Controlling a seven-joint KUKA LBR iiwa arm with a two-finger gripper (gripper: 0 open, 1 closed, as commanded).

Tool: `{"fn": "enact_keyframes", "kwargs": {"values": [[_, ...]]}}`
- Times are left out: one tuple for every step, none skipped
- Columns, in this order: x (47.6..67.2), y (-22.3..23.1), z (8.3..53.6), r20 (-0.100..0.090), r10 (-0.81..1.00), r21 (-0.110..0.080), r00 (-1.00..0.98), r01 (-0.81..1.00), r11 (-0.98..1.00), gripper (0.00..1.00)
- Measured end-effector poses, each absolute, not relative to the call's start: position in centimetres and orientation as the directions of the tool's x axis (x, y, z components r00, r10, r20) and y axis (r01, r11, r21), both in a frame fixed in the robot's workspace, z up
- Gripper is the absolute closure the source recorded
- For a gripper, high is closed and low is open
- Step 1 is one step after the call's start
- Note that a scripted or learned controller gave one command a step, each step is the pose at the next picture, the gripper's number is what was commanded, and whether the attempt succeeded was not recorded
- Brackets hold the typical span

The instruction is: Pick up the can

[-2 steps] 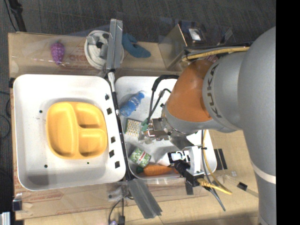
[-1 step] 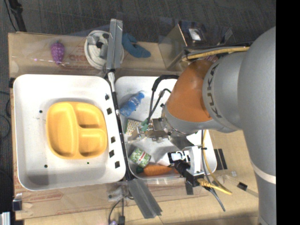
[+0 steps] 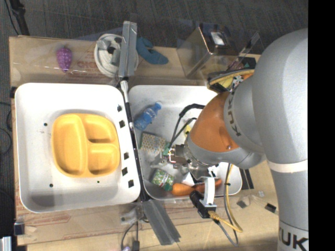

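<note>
Can (image 3: 162,179) lies lower centre, beside carrot (image 3: 184,189). Gripper (image 3: 175,158) state unclear. Descend left, clear of carrot.

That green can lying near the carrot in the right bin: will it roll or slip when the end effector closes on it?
The can lies on its side, so a nudge will probably roll it. The carrot right beside it and the bin wall may check that. Its smooth round side looks slippery for two fingers, and it is likely light.
</note>
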State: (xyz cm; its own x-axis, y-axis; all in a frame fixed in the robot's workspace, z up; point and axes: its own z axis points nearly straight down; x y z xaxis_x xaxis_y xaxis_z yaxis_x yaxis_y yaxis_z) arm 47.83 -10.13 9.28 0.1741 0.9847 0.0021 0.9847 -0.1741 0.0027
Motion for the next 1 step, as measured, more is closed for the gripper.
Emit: {"fn": "enact_keyframes", "kwargs": {"values": [[47.67,-5.23,19.14,0.002,0.963,-0.004,0.271,0.963,-0.271,0.00]]}}
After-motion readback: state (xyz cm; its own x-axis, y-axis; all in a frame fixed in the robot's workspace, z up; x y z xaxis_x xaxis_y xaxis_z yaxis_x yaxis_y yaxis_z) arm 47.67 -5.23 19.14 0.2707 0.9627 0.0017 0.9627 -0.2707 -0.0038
